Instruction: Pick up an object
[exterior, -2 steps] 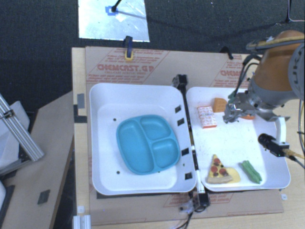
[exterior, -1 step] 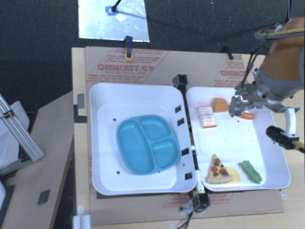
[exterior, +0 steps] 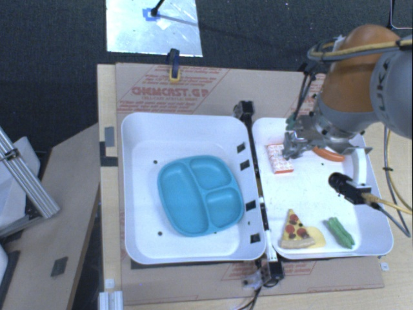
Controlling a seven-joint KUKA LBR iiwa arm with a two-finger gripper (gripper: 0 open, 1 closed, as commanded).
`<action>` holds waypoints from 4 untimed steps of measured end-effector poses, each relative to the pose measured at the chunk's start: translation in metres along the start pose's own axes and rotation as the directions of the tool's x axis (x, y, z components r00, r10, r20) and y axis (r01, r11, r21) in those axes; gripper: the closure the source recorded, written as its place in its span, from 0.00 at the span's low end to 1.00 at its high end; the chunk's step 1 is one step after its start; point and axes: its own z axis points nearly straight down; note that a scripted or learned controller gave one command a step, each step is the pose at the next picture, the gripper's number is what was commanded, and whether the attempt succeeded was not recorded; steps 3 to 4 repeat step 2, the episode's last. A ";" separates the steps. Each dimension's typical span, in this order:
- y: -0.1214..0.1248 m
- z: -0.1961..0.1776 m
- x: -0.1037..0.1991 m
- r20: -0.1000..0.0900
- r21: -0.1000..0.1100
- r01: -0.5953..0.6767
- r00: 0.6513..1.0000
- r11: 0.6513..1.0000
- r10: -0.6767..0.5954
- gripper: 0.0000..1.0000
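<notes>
My gripper (exterior: 292,148) hangs low over the back left part of the right bin (exterior: 310,196), right beside a pink and white wafer-like block (exterior: 279,159) that lies just below and left of it. An orange carrot-like piece (exterior: 329,153) pokes out to the gripper's right, partly hidden by the wrist. A pizza slice (exterior: 299,230) lies at the front of the right bin and a green pod (exterior: 341,232) sits to its right.
The left bin (exterior: 139,173) holds a blue divided plate (exterior: 199,194). A black divider with clips (exterior: 253,173) runs between the two bins. The arm's bulk covers the right bin's back right corner.
</notes>
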 end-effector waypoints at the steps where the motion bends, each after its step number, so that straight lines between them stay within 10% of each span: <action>1: -0.012 0.005 0.047 0.001 0.002 -0.001 1.000 1.000 0.001 1.00; 2: -0.015 0.014 0.093 0.000 0.001 -0.001 1.000 1.000 0.001 1.00; 4: -0.015 0.014 0.093 0.000 0.001 -0.001 1.000 1.000 0.001 1.00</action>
